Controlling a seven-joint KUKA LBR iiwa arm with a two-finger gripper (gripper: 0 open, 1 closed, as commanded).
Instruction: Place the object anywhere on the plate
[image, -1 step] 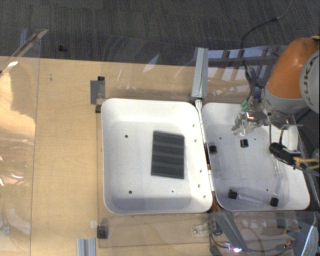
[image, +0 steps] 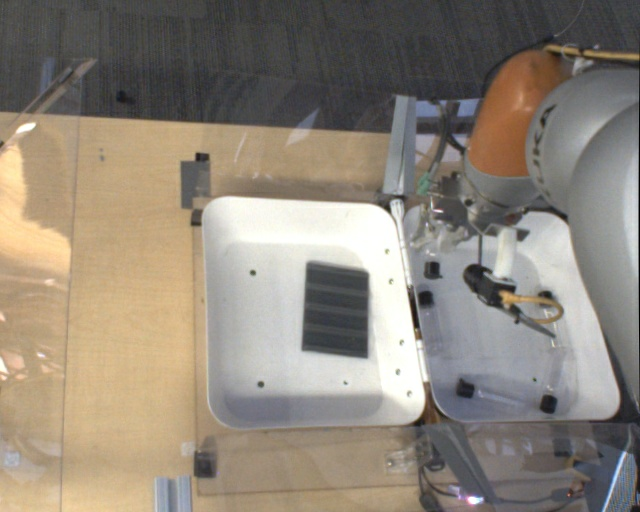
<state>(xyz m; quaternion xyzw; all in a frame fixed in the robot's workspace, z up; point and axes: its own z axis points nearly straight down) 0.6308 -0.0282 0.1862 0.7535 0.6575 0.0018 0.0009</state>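
The dark ribbed slab (image: 336, 309) lies flat on the floor of the left bin (image: 228, 235), somewhat right of that bin's middle and clear of all four walls. Its long sides run up and down the view, and its ribs run across it. Nothing touches the slab. The right bin (image: 592, 372) stands directly beside the left bin, their adjoining rims touching or nearly so. The gripper (image: 437, 228) is over the upper left corner of the right bin, close to that shared rim and well apart from the slab. Whether the gripper is wide, narrow or holding anything cannot be told from this view. The grey arm (image: 595, 130), with its orange band (image: 510, 110), covers the upper right part of the right bin. Two small black pieces (image: 432, 268) (image: 424, 297) lie just below the gripper near the shared rim. Two more black pieces (image: 465, 387) (image: 547, 403) lie near the lower wall of the right bin. Both bins rest on the pale wooden bench (image: 120, 300).
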